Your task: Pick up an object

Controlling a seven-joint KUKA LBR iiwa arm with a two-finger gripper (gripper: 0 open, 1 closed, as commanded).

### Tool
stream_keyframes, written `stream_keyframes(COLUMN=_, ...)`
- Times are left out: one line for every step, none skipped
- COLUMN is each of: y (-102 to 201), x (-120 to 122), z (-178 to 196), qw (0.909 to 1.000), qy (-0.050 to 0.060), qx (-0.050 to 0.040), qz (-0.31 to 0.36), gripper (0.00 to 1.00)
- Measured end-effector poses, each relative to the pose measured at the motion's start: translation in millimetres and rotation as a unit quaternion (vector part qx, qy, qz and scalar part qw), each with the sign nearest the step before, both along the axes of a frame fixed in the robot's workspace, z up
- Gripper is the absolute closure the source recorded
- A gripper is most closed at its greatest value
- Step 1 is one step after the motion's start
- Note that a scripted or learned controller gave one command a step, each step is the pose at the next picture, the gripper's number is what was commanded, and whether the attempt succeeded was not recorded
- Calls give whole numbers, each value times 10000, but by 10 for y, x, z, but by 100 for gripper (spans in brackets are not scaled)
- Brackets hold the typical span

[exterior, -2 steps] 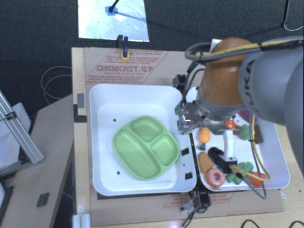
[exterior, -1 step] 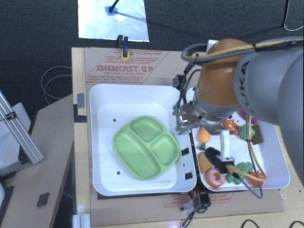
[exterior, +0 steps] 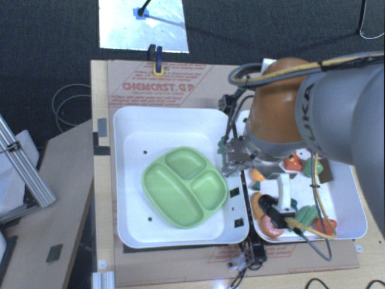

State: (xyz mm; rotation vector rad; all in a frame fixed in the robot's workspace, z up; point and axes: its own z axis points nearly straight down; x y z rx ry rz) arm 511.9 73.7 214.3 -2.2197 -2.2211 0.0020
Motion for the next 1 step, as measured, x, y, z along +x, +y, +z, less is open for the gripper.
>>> stream_keyframes(y=97, x=-9, z=127, qw=10000, qy=-23, qx=6, qz=21, gripper=100)
